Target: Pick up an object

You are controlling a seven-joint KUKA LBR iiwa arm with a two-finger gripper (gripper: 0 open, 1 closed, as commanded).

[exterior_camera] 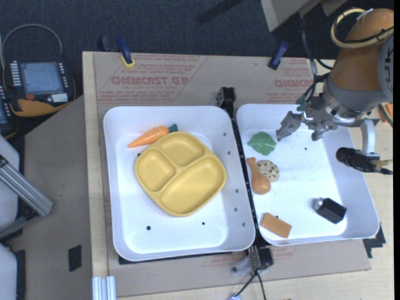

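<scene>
My gripper hangs over the back of the right bin, open, with nothing between its fingers. Just left of and below it lies a green leaf-shaped piece. Further forward along the bin's left side are a speckled cookie and a brown drumstick-shaped piece, touching each other. An orange block rests near the front edge. A small black object with a silver end lies at the front right.
The left bin holds a yellow divided plate and a carrot behind it. A black clamp sits between the bins at the back. Bare white floor spans the right bin's middle.
</scene>
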